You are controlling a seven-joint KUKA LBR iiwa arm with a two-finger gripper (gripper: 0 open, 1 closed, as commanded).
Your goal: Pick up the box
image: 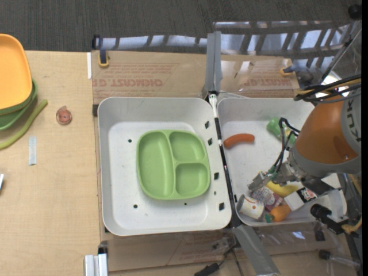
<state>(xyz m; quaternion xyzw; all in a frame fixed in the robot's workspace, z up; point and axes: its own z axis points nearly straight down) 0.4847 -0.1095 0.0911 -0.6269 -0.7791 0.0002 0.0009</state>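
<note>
Wooden bench [57, 211] under a slanted overhead view, dark carpet [144, 7] beyond its far edge, flattened printed cardboard [149, 76] lying beneath two shallow white bins. Left bin [115, 211] holds a green divided plate [172, 164], three compartments, sitting flat near the middle. Right bin [253, 117] carries the clutter: orange sausage-shaped toy [238, 140] near the divider on the far side, alone on bare floor; green item [275, 126] further right toward the far wall, partly behind black cables. Pile in the near corner: white cup-like piece [250, 207] against the near wall, small orange piece [280, 213] just beside it, yellow item [282, 187] above those, and what looks like the box [265, 194], a small printed pack with a greyish face, wedged among them; its edges are hard to separate from its neighbours. Arm comes in from the right, orange band [328, 134] large over the right bin's far-right part. Gripper [261, 183] is down at the pile, metal tip touching or just over the clutter near the box; cannot tell how it is set, or whether anything is in its grasp. Off the bins at far left: stacked orange and green plates [12, 82], a small pink object [64, 115], a pale strip [32, 151].
</note>
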